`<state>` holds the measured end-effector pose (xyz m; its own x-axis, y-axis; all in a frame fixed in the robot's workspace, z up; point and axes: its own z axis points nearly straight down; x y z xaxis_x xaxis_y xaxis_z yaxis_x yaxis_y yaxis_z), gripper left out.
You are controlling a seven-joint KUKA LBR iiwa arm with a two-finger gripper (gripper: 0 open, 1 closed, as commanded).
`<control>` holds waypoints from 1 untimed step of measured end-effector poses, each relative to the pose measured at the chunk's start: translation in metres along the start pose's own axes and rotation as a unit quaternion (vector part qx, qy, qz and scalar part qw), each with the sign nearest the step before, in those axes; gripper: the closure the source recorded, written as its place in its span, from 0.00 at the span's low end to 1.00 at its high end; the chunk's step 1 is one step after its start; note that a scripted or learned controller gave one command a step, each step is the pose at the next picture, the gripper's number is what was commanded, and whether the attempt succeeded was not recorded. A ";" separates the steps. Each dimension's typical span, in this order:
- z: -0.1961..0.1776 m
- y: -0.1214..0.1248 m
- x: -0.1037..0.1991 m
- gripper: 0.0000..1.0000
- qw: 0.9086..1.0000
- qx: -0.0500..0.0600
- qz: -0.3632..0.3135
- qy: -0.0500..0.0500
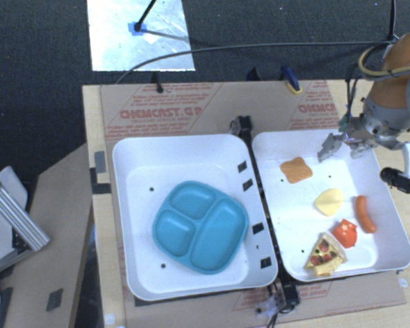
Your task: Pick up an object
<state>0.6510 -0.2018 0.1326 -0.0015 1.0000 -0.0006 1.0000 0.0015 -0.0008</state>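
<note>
**Gripper hovers at the back of the right bin, nothing in its grasp**

The gripper (344, 144) sits over the far right part of the right bin (276, 190), its two grey fingers (327, 149) splayed apart, one reaching left toward the orange piece, the other lying nearer the arm. Nothing is between them. The arm (394, 93) comes in from the right edge, grey with its orange band above the wrist.

Nearest the camera, at the front of the right bin, lies a toy pizza slice (325, 254), its crust toward the front wall. Just beside it, up and to the right, is a red strawberry-like piece (345, 233), close to touching the slice. A little farther back and right is an orange-red sausage (364, 214), lying lengthwise near the right wall. To its left, toward the bin's middle, rests a pale yellow piece (328, 201). Farther back again is a flat orange piece (296, 169), near the left finger's tip but apart from it.

The left bin (134, 199) holds a blue divided plate (200, 226) with three compartments, set slightly askew in the middle of the floor.

Both bins rest on a brown board (167, 107) printed with red lettering. Beyond it, on the dark floor, lies a shiny silver sheet (138, 32) with a blue mark and a cable across it.
</note>
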 end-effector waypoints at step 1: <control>0.049 0.001 0.000 0.00 1.000 -0.001 -0.001 0.000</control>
<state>0.6519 -0.2015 0.0832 -0.0041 1.0000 -0.0007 1.0000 0.0041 0.0019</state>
